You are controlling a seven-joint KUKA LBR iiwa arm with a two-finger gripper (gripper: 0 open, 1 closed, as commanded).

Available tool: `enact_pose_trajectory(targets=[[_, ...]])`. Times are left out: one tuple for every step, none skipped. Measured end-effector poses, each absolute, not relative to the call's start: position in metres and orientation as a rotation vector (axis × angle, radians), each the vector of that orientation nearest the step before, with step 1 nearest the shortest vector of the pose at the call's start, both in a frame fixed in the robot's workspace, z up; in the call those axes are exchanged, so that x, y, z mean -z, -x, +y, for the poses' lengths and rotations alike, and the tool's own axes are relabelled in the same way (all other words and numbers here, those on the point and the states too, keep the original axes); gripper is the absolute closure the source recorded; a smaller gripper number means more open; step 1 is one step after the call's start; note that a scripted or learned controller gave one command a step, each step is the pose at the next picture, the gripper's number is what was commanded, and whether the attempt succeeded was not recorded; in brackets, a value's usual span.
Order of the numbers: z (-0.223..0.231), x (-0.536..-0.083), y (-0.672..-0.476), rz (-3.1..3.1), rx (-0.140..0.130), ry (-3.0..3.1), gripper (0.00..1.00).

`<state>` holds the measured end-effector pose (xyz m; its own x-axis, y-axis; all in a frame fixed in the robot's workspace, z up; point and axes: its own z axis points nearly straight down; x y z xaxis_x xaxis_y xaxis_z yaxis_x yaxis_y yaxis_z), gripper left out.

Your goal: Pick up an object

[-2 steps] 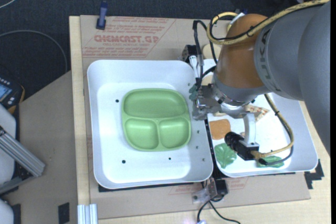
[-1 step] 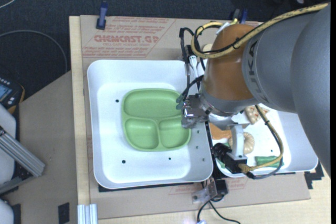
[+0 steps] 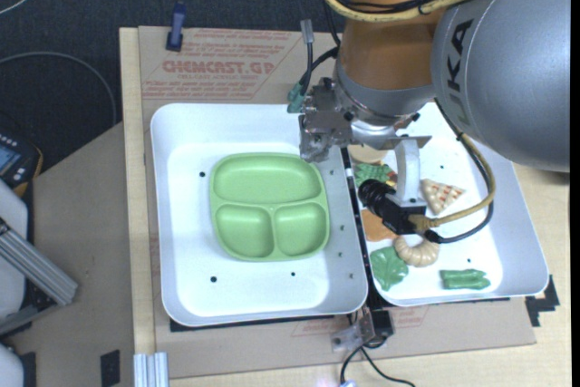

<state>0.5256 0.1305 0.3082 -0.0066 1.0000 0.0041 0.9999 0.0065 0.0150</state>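
The arm's orange wrist hangs over the inner edge of the right bin [image 3: 521,222], with my gripper [image 3: 364,149] below it, low over that bin's far left corner. Right under the gripper lies a small green and orange piece [image 3: 371,169], partly hidden. Also in the right bin are a pizza-slice toy [image 3: 442,192], a curled beige piece [image 3: 417,251], a green leafy piece [image 3: 390,266] and a flat green piece [image 3: 465,279]. Nothing can be seen held.
The left bin [image 3: 177,195] holds a light green divided plate [image 3: 269,204]. The ridge where the two bins meet [image 3: 352,222] runs just left of the gripper. A cardboard sheet [image 3: 217,59] lies under the bins, with a blue clip [image 3: 176,26] at its far edge.
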Motion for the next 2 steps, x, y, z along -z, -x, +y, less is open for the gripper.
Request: enact_pose_trajectory(targets=[[0.07, -0.238, -0.504, 2.22, 0.008, -2.229, 1.0], [0.067, -0.371, -0.479, 2.219, -0.014, -2.214, 1.0]])
